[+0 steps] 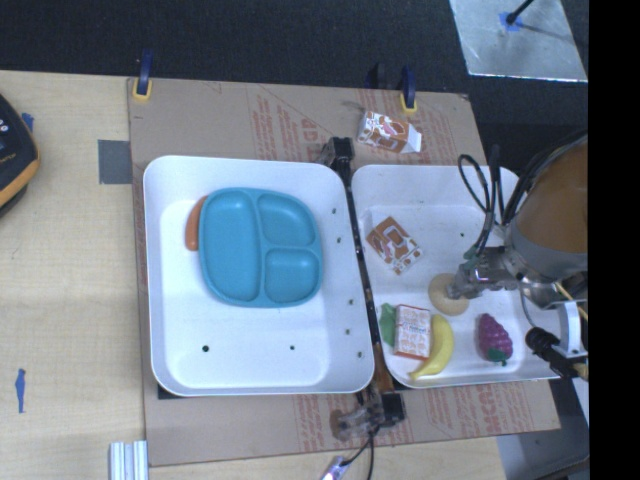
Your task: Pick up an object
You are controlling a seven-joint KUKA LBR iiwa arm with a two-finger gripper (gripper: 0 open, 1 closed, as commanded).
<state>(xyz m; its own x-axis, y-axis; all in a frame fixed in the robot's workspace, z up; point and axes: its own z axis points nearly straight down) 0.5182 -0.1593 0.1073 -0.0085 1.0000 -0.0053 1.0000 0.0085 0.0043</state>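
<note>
Banana (436, 352) lies beside purple grapes (492, 338), claw (462, 286) over tan disc (447, 295).

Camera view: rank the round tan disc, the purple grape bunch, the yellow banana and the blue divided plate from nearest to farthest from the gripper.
1. Round tan disc, right beside the gripper, in the right bin.
2. Purple grape bunch, toward the right bin's near edge.
3. Yellow banana, near edge, farther left.
4. Blue divided plate, in the left bin.
</note>
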